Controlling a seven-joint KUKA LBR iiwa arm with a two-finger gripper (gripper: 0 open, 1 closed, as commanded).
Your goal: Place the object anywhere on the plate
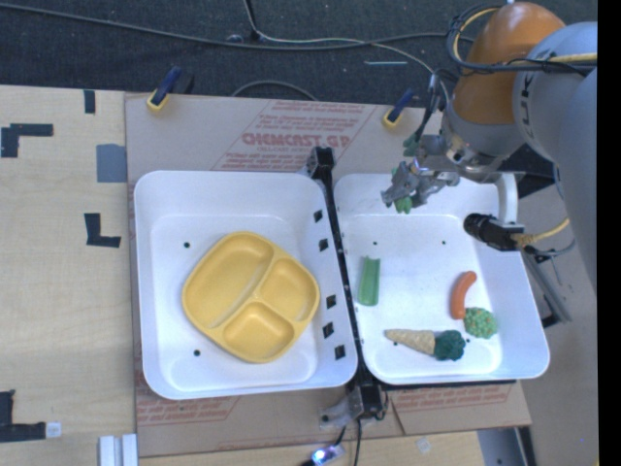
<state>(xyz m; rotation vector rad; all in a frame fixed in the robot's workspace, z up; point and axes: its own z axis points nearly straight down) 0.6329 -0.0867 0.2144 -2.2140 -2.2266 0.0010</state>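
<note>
White plastic for both shallow bins, set side by side on a brown cardboard sheet [291, 134] over the pale wooden desk [58, 289]. Found the small things all in the right bin [524, 367]. Nearest its front edge, saw a tan cone [412, 338] lying on its side, pointing left, its wide end touching a dark green broccoli floret [449, 345]. Just behind and to the right of that, noted a lighter green floret [479, 322], with an orange sausage-shaped piece [463, 294] standing close against its far side, tilted. Further left, near the wall shared by the bins, spotted a green stick [370, 281] lying lengthwise, apart from the rest.

In the left bin [146, 260], found just the yellow plate [250, 296], three compartments, turned at an angle and resting about mid-bin. Saw nothing lying in any compartment of it; counted every loose piece in the other bin, none touching the plate.

Further back, found the gripper [406, 197] over the far left corner of the right bin, beneath the grey arm and its orange band [505, 56]. Could not tell whether open or closed; noticed a greenish blur at its tip, too small to name.

Beyond the bins, noted two blue-and-yellow clamps [163, 87] on the cardboard's far edge, and black cables [243, 8] across the dark floor.
</note>
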